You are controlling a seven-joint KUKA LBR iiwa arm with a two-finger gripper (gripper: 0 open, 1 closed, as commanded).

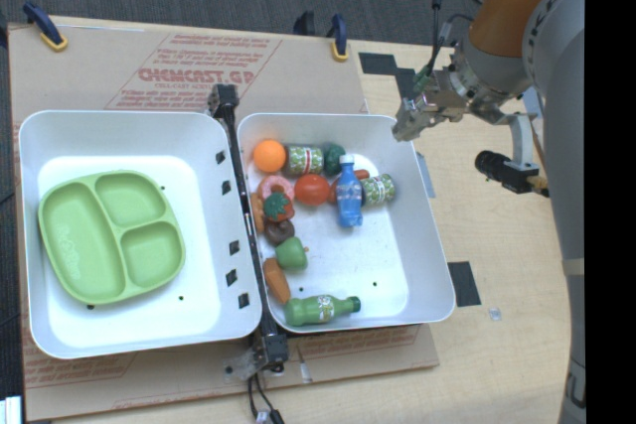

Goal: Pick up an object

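I am in the approach step, nothing yet chosen or held. My arm hangs my pincer just outside the right bin, above its far right rim; whether it is apart or together I cannot tell. Next I must swing in over that rim. The blue bottle lies nearest, below-left, amid crowded toys; bare floor lies beyond it.

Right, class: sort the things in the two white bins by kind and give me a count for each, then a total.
Bottles: 2, blue and green
Cans: 2
Toy foods: 7, among them an orange, a tomato and a carrot
Divided green plate: 1
Total: 12
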